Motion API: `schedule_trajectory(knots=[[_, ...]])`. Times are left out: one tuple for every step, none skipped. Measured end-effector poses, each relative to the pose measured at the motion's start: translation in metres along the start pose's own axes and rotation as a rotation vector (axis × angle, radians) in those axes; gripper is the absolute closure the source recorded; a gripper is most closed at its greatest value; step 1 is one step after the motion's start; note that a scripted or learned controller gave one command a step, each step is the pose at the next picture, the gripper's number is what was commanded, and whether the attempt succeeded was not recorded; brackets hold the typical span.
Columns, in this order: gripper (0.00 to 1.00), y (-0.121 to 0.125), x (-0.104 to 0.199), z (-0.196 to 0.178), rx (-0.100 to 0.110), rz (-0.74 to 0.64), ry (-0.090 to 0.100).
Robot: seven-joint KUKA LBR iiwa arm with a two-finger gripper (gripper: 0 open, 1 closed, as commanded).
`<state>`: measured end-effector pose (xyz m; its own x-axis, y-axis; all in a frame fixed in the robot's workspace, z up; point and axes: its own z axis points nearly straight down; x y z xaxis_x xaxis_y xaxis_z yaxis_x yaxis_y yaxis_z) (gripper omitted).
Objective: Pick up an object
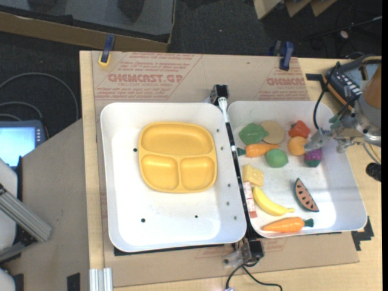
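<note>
Two white bins sit side by side on your desk (91, 162), and the gripper (322, 139) hangs over the upper right part of the right bin (348, 190), reaching in from the right edge. You cannot tell from this angle whether it is open or closed; its tip is low among the toys, but nothing shows plainly between its parts.

Just below the gripper tip lies a small purple piece (313, 157), touching or nearly touching it. Just to its left you have an orange ball (296, 145), and up and left of it a red piece (299, 128). Further left from the gripper sit a green ball (277, 157), a tan disc (273, 132), a green leafy piece (251, 132) and a small carrot (260, 150).

Below the gripper and a little left, a watermelon slice (306, 195) lies apart from the rest. Well below and left are a banana (270, 202), a pale yellow block (253, 176), and a second carrot (285, 225) near the bin's bottom rim.

Far to the gripper's left, the left bin (121, 211) holds a yellow divided plate (177, 156).
</note>
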<state>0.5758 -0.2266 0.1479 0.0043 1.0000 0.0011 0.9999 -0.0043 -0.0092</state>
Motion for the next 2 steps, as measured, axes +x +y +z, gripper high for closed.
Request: schedule_trajectory(knots=[[0.00,0.000,0.014,0.067,-0.003,-0.008,0.008],[1.00,0.001,0.011,0.053,-0.009,-0.005,0.000]])
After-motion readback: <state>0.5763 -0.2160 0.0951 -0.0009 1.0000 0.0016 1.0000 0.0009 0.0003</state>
